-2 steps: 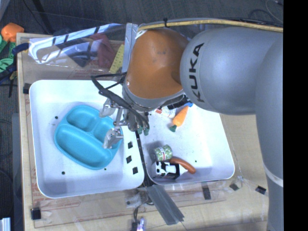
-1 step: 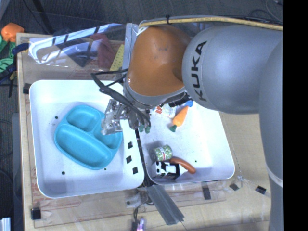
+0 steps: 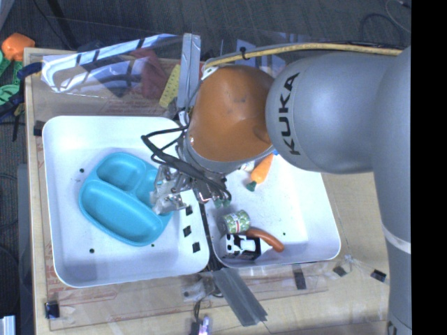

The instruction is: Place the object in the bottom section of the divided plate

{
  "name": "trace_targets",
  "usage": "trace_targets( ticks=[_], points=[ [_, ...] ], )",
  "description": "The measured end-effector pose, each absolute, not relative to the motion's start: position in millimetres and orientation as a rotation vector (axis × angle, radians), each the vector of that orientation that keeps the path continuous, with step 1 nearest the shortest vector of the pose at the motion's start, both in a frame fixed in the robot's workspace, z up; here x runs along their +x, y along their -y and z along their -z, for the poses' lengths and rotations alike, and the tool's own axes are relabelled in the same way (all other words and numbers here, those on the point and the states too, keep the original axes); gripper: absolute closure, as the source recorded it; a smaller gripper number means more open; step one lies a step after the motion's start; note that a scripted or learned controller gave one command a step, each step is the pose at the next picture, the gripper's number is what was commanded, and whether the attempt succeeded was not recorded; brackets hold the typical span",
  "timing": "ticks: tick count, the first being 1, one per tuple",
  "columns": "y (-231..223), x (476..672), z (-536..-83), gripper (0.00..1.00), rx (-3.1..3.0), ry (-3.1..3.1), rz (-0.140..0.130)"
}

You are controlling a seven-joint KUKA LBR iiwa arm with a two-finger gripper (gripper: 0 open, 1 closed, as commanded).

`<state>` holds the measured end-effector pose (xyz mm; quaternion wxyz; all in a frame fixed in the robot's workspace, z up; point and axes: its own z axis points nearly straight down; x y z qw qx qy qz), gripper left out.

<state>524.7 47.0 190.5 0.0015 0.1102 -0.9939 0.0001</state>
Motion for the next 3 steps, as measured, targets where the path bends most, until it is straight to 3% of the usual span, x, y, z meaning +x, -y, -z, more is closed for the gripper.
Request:
trace_targets(
  ticks=[1,2,3],
  points=[
    [-46.9,524.7,-190.5,0.0,0.346,3.119,0.0],
    [-47.7,526.2,-199.8,1.0,0.352,3.119,-0.001],
    [-47.7,526.2,-199.8,0.0,0.352,3.119,-0.001]
  ],
)
